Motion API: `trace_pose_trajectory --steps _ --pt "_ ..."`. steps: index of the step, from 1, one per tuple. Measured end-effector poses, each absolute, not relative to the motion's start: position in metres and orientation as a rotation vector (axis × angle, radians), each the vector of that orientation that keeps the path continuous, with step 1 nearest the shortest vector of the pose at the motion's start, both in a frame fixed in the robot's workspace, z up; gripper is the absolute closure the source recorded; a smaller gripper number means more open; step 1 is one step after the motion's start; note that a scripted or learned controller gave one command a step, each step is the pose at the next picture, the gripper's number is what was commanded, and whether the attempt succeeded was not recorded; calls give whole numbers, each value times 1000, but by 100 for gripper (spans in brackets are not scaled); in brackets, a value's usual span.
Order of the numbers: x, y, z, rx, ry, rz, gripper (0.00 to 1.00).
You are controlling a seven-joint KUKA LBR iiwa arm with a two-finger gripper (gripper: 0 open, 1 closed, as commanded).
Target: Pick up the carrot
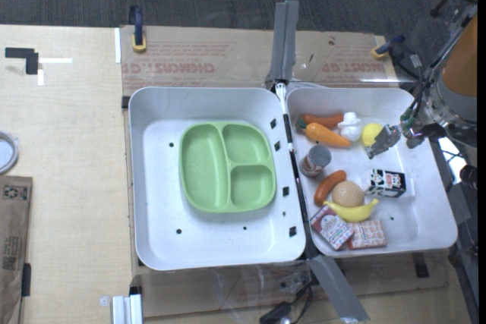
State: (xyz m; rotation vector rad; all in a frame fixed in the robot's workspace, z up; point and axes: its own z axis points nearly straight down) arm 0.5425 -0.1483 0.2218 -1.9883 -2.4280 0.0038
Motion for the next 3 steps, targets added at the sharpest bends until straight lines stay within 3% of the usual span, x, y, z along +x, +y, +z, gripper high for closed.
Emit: trace_pose_trajectory --steps 1,2,3 --pt "543 -149 229 -1990 -2425 7 100" --pt "544 -149 236 -1990 -2422 10 100" --pt "544 -149 236 -1991 -2421 10 0"
